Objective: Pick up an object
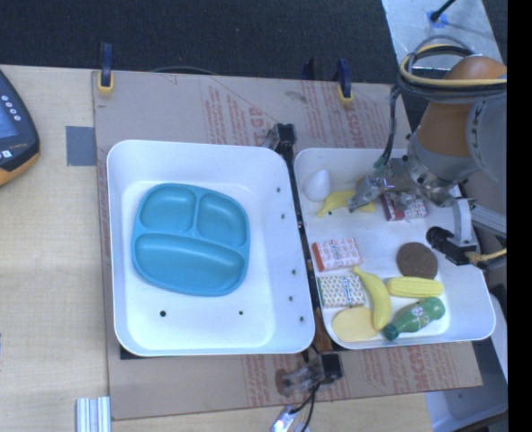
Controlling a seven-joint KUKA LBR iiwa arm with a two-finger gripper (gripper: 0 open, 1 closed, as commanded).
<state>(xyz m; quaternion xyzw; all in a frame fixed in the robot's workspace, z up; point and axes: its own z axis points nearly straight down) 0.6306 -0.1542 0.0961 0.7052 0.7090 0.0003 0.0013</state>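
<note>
My gripper (372, 193) is low over the far part of the right bin (482, 318). Its tip is right beside a small yellow piece (335, 203), and I cannot tell whether the two touch. A white egg-shaped object (317, 184) lies just left of that piece. A red and white packet (404, 208) sits under the wrist on the gripper's right side. Nearer the front lie a red-striped box (336, 253), a patterned box (340, 289), a banana (374, 297), a corn cob (415, 286), a brown round cookie (417, 259) and a green bottle (416, 318).
The left bin (130, 331) holds a blue divided plate (192, 238). A pale yellow flat disc (353, 325) lies at the right bin's front edge. A black connector with a cable (447, 245) hangs by the arm. A grey and orange device (0, 124) sits at the far left.
</note>
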